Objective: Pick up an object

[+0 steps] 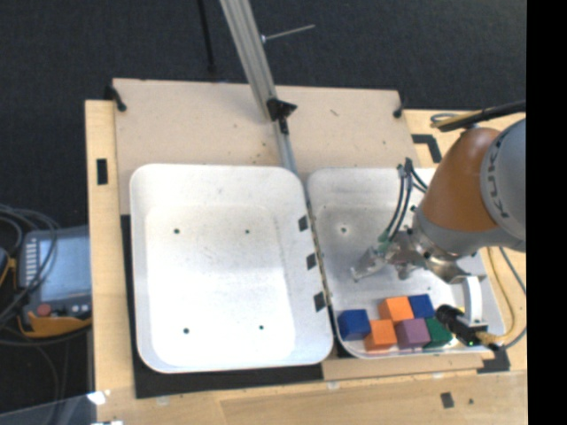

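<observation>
A cluster of small blocks sits at the near end of the right bin (354,193): a blue block (353,323), two orange blocks (398,308) (383,334), a purple block (412,332), a green block (437,332) and another blue block (422,305). The end effector (368,265) hovers just beyond them above the bin floor; whether it is open cannot be told. The left bin (221,264) lies beside it on the desk (106,237)

Pretty clearly a robotics lab or test cell, not anyone's home. There's a plywood bench (248,122) on dark carpet, two white bins (221,264) side by side, and a big grey-and-orange industrial arm (469,193) coming in at 3 o'clock. An aluminium rail (248,42) runs up toward 12 o'clock. At 9 o'clock a handheld control pendant (53,277) sits among cables. Small coloured blocks (399,323) at 5 o'clock look like test props.
</observation>
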Motion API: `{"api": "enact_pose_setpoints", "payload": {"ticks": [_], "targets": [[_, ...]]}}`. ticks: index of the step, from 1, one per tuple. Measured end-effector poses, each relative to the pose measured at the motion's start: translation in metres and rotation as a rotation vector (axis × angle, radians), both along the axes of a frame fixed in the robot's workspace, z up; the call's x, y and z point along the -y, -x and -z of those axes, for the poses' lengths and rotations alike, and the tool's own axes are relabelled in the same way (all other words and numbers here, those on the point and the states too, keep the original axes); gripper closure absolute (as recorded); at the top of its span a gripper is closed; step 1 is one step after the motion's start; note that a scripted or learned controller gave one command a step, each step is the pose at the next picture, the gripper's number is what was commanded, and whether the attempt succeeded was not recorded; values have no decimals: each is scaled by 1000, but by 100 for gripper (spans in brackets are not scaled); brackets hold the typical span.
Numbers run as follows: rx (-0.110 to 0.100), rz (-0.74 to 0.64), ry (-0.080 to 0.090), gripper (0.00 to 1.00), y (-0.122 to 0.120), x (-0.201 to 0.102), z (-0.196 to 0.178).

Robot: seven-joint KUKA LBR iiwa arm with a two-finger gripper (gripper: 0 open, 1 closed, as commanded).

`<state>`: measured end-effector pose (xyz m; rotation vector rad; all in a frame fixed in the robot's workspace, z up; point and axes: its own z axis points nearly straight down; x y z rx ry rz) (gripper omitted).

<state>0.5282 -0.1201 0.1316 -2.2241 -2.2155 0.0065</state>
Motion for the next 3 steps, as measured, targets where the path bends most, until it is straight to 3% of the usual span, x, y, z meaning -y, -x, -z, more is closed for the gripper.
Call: {"api": "enact_pose_setpoints", "payload": {"ticks": [1,2,3], "targets": [[10,6,-2,100,-2,0,-13],[12,-6,0,100,3,-1,-74],[10,-8,-1,100,2,0,-104]]}}
